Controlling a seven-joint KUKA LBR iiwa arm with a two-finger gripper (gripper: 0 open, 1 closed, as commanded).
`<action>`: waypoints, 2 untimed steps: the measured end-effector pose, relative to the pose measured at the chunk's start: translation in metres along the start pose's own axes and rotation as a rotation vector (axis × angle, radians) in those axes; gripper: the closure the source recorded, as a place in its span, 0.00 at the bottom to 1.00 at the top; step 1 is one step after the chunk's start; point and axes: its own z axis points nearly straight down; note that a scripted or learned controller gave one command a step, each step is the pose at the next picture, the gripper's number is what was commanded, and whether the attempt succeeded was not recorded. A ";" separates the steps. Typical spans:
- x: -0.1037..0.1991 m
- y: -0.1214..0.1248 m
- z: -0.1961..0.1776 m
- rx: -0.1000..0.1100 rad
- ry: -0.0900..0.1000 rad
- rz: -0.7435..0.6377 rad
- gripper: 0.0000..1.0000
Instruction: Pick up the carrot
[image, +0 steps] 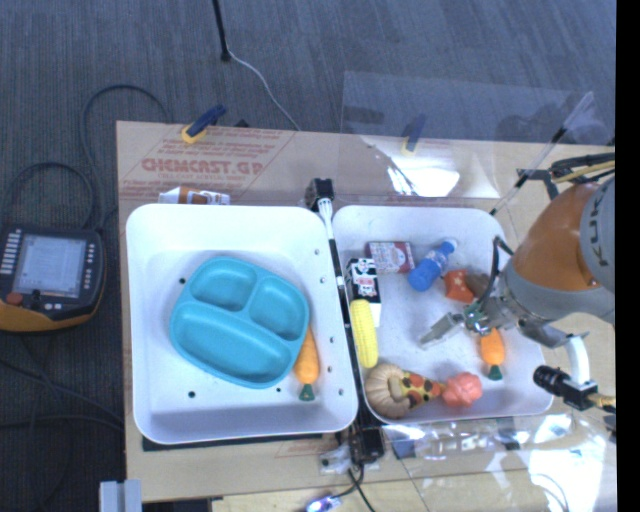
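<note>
**Claw open in right bin; carrot in left bin**

Camera view: Two white bins sit side by side on the table (150, 160). The left bin (150, 400) carries a blue tray (238, 320) with three compartments. The carrot (307, 362) lies just beside the tray's right edge, near the wall shared with the right bin, green tip pointing toward the near rim. Nothing grips it.

The right bin (420, 215) holds a corn cob (364, 333) along its left wall, a black-and-white carton (363, 279) above that, a red box (390, 257), a blue bottle (432, 266), a red-orange piece (458, 287), a second orange carrot-like toy (492, 350), a pink piece (462, 389), and a brown-and-multicolour toy (395, 388) at the near wall.

The arm (560, 250) reaches in from the right. The claw (452, 325) hangs over the middle of the right bin, fingers spread apart and gripping nothing. It is well apart from the carrot, just beside the orange toy.

A pendant (48, 275) rests on the floor to the left.
</note>
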 end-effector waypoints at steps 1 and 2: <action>-0.008 -0.011 -0.005 -0.029 0.003 0.311 0.00; -0.008 -0.021 -0.005 -0.018 -0.017 0.041 0.00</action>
